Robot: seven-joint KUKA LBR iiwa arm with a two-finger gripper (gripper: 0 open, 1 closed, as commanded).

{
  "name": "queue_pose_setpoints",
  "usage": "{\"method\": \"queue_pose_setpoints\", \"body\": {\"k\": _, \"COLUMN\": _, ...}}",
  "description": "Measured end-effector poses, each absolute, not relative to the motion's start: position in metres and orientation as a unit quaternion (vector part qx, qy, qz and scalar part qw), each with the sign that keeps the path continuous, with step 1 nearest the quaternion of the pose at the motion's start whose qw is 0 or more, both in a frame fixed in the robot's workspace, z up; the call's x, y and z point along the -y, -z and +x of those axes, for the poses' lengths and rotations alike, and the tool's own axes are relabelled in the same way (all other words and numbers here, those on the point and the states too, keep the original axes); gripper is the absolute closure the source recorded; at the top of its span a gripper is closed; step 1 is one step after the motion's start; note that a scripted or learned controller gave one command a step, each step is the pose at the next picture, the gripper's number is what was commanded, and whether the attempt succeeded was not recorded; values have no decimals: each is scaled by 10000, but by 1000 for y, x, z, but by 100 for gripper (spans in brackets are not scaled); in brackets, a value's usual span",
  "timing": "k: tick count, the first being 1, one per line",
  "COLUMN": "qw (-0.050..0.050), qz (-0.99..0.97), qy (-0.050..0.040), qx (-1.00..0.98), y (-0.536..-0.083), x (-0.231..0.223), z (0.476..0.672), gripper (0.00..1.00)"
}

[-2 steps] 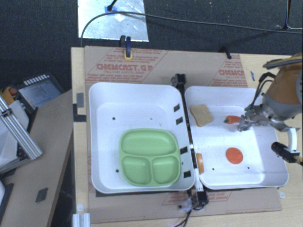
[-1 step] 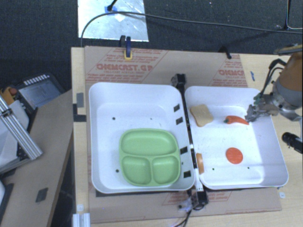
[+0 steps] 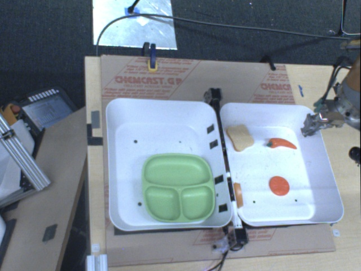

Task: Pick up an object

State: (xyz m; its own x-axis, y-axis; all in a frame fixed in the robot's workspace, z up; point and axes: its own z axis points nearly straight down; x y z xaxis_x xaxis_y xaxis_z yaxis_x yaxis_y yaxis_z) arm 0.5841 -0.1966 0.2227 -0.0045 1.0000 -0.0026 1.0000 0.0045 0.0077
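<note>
Watching from beside the bench, I see the gripper (image 3: 312,124) poised at the far right rim of the right bin (image 3: 324,168), up near its back corner, with nothing between its fingers as far as I can make out; whether they are spread or closed I cannot tell from here.

The nearest candidate is the orange pepper-shaped piece (image 3: 281,144), lying just inside that rim and a little forward of the gripper. A tan bread-like slab (image 3: 240,137) sits near the bin's left wall, a flat red-orange disc (image 3: 278,185) lies further forward, and a small orange item (image 3: 238,195) hugs the left wall.

The left bin (image 3: 163,112) holds a green divided tray (image 3: 178,186) (too broad to grip, I'd guess).

To do this well, I'd centre over the pepper, turn the fingers across its narrow width, and descend straight down, clear of the wall.
</note>
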Motion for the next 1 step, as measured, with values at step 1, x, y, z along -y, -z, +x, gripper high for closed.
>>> {"method": "queue_pose_setpoints", "body": {"k": 1, "qw": 1, "qz": 7043, "qy": -8, "qx": -7099, "y": -218, "x": 152, "z": 577, "gripper": 100}}
